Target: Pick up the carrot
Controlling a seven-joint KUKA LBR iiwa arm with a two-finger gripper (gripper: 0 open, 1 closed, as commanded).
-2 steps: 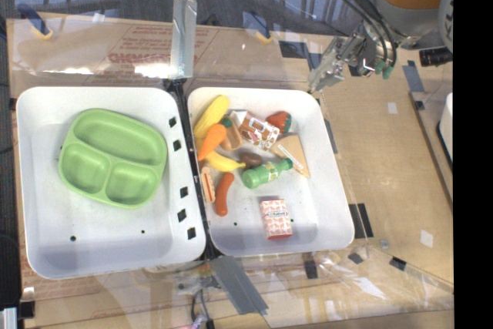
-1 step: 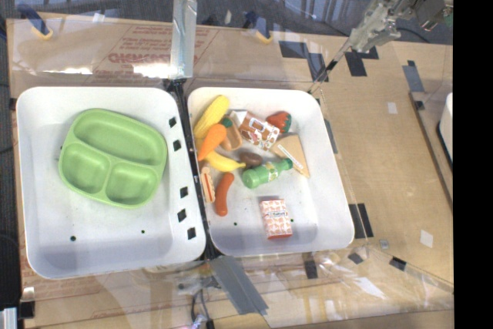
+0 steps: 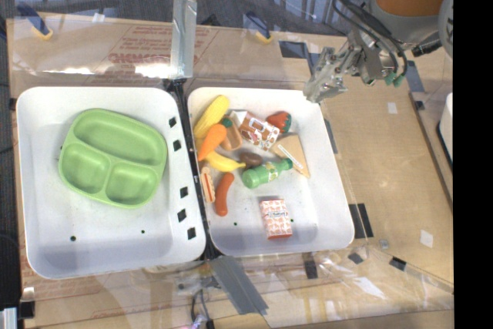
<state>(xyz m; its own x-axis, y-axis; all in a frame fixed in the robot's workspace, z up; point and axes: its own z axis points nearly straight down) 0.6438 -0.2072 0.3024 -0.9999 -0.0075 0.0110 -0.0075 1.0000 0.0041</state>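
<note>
The carrot (image 3: 212,141) is orange and lies slanted in the upper left of the right bin (image 3: 323,204), between a yellow corn cob (image 3: 210,115) and a banana (image 3: 222,162). My gripper (image 3: 320,86) hangs over the bin's upper right corner, well to the right of the carrot, with nothing seen between its fingers.
The right bin also holds a green bottle (image 3: 266,172), a sausage (image 3: 223,193), a strawberry (image 3: 280,120), a snack packet (image 3: 256,130), a bread wedge (image 3: 293,154) and a red carton (image 3: 276,217). A green divided plate (image 3: 113,158) sits in the left bin (image 3: 46,243).
</note>
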